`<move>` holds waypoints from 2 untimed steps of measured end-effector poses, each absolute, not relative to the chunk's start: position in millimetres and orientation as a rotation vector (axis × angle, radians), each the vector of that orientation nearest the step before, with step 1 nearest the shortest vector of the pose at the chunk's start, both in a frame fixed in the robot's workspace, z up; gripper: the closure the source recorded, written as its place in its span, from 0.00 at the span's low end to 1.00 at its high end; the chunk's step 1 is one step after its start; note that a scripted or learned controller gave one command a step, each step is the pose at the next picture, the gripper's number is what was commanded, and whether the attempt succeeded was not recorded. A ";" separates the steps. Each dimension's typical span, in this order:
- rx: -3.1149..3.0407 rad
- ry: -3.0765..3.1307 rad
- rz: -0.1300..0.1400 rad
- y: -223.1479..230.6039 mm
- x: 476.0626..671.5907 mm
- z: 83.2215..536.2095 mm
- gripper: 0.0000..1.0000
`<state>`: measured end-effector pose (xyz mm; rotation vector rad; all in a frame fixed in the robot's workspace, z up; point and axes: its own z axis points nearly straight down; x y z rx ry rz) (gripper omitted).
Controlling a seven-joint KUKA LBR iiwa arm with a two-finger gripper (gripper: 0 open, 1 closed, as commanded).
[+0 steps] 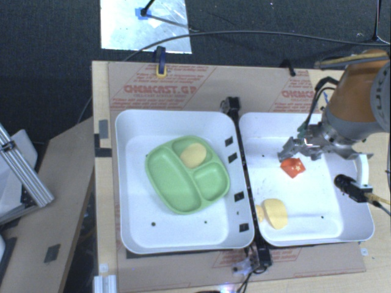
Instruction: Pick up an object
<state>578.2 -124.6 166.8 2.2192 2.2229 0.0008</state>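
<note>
A small red block lies in the right bin, near its middle. My gripper hangs just above and behind it, reaching in from the right; its tips are close over the block's upper edge. A pale yellow food piece rests near the right bin's front left corner. In the left bin sits a green divided plate with a second pale yellow piece in its upper compartment.
The grey arm with its orange band crosses the right bin's far right side. A black divider with clips runs between the bins. Brown cardboard lies behind them.
</note>
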 end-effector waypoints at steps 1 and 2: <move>2.221 2.223 0.000 -120.2 575.6 125.1 0.00; 2.214 2.212 0.004 -123.1 579.4 90.3 0.00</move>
